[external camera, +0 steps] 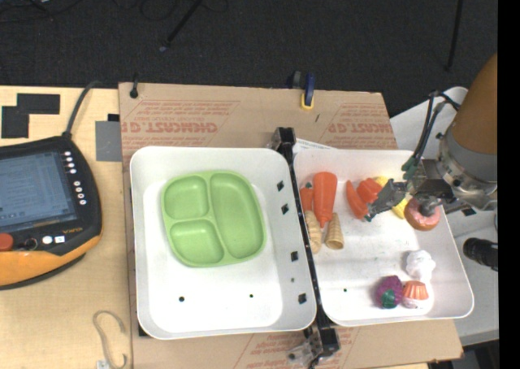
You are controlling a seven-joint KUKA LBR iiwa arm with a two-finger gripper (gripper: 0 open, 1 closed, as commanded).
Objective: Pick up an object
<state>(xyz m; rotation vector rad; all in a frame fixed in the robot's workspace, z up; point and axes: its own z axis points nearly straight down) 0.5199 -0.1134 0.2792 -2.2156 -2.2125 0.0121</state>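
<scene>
Nearest the bottom of the frame, at the lower right, a purple and green toy is lying in the right bin, touching a small orange and white piece just to its right. A white crumpled lump is sitting just above those two. Toward the lower left, the left bin is holding a green divided plate, which is resting in its upper middle part with three compartments showing.

Further up, along the divider between the bins, a tan ridged cone is lying beside a second pale ridged piece. Just above them an orange carrot-like toy is standing lengthwise, and a smaller red-orange piece is lying to its right, near another orange object.

At the right middle of the frame the gripper is hanging over the right bin, its dark fingers pointing left toward the orange pieces. I cannot tell whether they are spread or closed, and nothing is showing between them. A yellow object and a pink round thing are sitting just beside the wrist.

Far left, an orange and grey control pendant is resting on the bench.
</scene>
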